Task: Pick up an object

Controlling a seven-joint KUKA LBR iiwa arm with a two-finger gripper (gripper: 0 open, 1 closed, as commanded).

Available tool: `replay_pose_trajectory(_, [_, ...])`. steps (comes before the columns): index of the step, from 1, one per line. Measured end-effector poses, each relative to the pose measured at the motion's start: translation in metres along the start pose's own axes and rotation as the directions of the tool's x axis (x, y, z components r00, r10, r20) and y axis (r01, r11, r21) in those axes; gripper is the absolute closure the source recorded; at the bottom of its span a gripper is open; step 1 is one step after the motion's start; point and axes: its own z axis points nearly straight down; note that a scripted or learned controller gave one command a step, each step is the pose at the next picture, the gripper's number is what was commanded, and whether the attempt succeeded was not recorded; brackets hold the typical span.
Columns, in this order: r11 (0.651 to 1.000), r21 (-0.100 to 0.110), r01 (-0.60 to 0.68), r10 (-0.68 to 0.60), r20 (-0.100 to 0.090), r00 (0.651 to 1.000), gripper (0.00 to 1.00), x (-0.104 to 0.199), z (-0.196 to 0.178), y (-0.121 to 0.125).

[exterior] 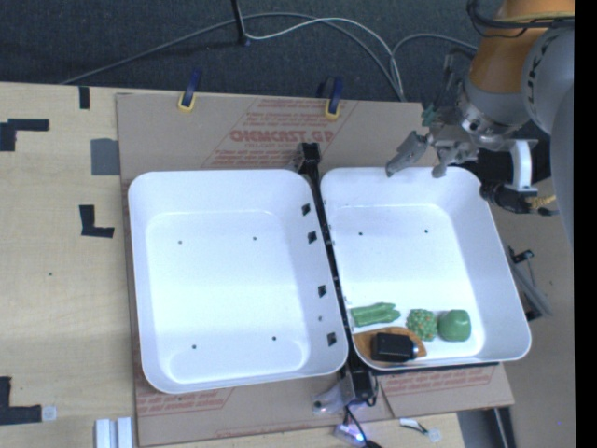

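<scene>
We look down on a pale wooden bench (56,278) with black tape marks, backed by dark carpet where thin cables run. A brown cardboard sheet (270,133) with red print lies on the bench, held at its far edge by 2 clamps with blue handles. On the cardboard sit 2 shallow white bins side by side, joined by black clips along their shared edge.

We take the right bin (420,250) as our landmark. The left bin (224,278) touches its left wall. All 4 objects lie in the right bin's near edge, clustered along its front wall. A long green vegetable-like piece (374,314) lies at the left of the cluster. Just in front of it a black block (394,347) rests on a flat orange piece (415,348), which peeks out at the block's edges. A bumpy green, broccoli-like item (422,322) sits to the right of the long piece, and a smooth round green object (454,325) lies just beside that, nearest the bin's right wall.

The grey arm with its orange band (522,35) reaches in above the right bin's far right corner. The gripper (422,155) hangs over the bin's far rim, well apart from the cluster. Its 2 fingers are spread, with nothing between them.
</scene>
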Motion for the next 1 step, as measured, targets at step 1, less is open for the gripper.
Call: replay_pose_trajectory(1, [1.0,0.0,-0.004,0.004,0.001,1.0,0.0,-0.0195,-0.0034,-0.099])
